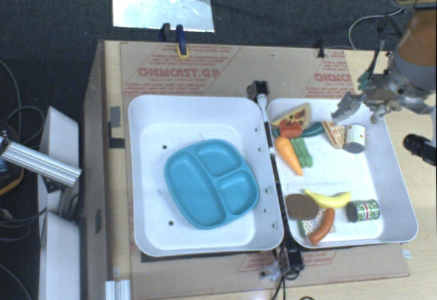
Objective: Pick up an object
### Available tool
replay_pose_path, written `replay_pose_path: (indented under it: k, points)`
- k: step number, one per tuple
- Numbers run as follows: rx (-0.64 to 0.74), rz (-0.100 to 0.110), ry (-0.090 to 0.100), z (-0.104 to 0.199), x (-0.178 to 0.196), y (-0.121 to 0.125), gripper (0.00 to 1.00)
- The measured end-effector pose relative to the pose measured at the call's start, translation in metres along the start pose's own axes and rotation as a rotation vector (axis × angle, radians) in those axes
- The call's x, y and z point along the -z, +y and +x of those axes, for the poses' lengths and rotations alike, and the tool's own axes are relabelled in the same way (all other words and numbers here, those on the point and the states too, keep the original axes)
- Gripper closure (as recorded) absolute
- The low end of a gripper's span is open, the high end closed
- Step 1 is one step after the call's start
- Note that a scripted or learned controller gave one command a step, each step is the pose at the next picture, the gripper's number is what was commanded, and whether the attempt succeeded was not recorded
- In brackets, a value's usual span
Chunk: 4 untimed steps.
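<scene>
My gripper (361, 111) hangs over the far right corner of the right bin (389, 175). It is open, with nothing between its fingers. Just below it lie a sandwich wedge (334, 133) and a white-and-grey cylinder (354, 138). Further left in that bin are a toast slice (295, 116), a red piece (290, 130), a green cucumber (313, 130), a carrot (288, 155) and a green vegetable (303, 153). Near its front edge lie a banana (328, 199), a brown disc (300, 206), a green can (362, 210) and a sausage (322, 225).
The left bin (147, 155) holds a blue divided plate (212, 182). A ridge (270, 162) separates the two bins. Cables loop behind the arm (416, 52) at the upper right. A metal bar (37, 160) juts in from the left, off the bench.
</scene>
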<state>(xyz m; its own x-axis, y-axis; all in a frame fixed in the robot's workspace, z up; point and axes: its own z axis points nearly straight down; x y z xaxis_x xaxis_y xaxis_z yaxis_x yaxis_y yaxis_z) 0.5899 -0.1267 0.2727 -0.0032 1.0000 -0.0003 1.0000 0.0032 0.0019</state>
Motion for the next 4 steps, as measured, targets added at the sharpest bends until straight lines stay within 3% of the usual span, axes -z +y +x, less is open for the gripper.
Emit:
replay_pose_path:
  k: [1,2,3,4]
  points:
    - [-0.001,0.000,-0.001,0.036,-0.188,0.044,0.00]
    - [-0.001,0.028,-0.001,0.039,-0.192,0.073,0.00]
    - [-0.002,0.001,0.000,0.043,-0.189,-0.026,0.00]
    - [0.000,-0.002,0.000,0.037,-0.188,0.044,0.00]
